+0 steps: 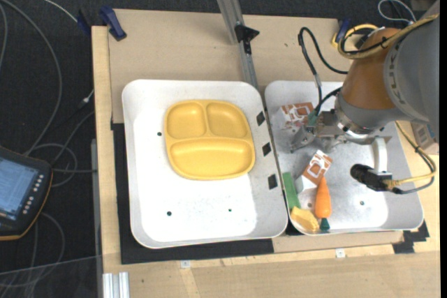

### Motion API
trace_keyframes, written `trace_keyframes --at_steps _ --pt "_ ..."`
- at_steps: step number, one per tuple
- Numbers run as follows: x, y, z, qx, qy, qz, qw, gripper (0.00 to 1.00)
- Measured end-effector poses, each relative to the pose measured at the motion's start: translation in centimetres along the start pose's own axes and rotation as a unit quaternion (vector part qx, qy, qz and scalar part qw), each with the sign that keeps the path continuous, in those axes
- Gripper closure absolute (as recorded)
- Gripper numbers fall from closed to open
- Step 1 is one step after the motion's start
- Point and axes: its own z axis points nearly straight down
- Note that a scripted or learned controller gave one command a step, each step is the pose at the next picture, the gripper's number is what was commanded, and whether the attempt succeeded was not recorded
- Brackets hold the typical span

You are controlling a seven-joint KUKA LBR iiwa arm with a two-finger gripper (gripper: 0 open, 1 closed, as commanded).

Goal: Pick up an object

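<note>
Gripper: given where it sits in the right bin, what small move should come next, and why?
Probably a short drop onto the white-and-orange carton next to it. The gripper hangs low in the right bin with nothing visibly between its fingers. The other carton and the carrot lie further toward the bin's near edge, so they would need a longer shift.

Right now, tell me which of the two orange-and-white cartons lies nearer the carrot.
The lower carton, tilted just above the carrot. The other carton sits higher in the right bin, by the gripper.
</note>
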Motion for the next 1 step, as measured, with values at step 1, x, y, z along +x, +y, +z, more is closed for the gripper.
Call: trace_keyframes --at_steps 1 --pt "0.05 0.17 -1.29 -0.003 0.0 0.0 1.0 1.0"
